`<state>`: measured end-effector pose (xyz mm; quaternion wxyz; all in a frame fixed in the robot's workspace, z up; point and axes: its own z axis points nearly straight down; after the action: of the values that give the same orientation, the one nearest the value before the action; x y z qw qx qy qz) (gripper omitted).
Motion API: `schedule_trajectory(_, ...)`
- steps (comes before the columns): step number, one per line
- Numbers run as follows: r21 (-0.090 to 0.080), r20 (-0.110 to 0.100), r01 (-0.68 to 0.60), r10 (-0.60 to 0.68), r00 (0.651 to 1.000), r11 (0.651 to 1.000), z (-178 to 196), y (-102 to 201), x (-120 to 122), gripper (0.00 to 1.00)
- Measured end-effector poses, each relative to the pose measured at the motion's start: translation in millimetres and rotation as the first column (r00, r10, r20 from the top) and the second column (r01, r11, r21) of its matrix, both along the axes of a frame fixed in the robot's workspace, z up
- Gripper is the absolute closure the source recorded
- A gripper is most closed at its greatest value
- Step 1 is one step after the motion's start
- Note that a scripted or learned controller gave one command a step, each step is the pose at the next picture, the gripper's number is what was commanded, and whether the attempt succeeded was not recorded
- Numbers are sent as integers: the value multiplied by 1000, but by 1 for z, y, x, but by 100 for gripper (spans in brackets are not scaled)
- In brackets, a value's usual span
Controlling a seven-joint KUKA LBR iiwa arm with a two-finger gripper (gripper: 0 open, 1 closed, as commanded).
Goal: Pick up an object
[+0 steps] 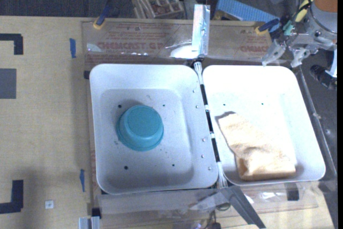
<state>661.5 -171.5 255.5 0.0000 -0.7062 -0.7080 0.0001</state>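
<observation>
Teal round plastic bowl (140, 127) sits upturned in my left white bin (102, 83); I'd descend centred, though my gripper's (284, 51) opening I cannot tell.

The bowl (140, 127) sits mid-floor in the left bin (107, 83) with bare floor all round it, while the cloth (256, 148) fills the right bin's (257, 80) near half, leaving its far half open.
</observation>
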Motion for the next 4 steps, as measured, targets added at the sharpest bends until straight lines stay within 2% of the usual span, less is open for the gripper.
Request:
schedule_trajectory(1,-1,1,-3,3,1000,1000,-133,-13,-70,0)
schedule_trajectory(2,-2,4,101,-101,995,995,-90,-27,-63,0)
schedule_trajectory(3,1,-1,-25,25,1000,1000,-70,-25,-114,0)
schedule_trajectory(4,1,-1,75,-75,997,997,-154,43,-81,0)
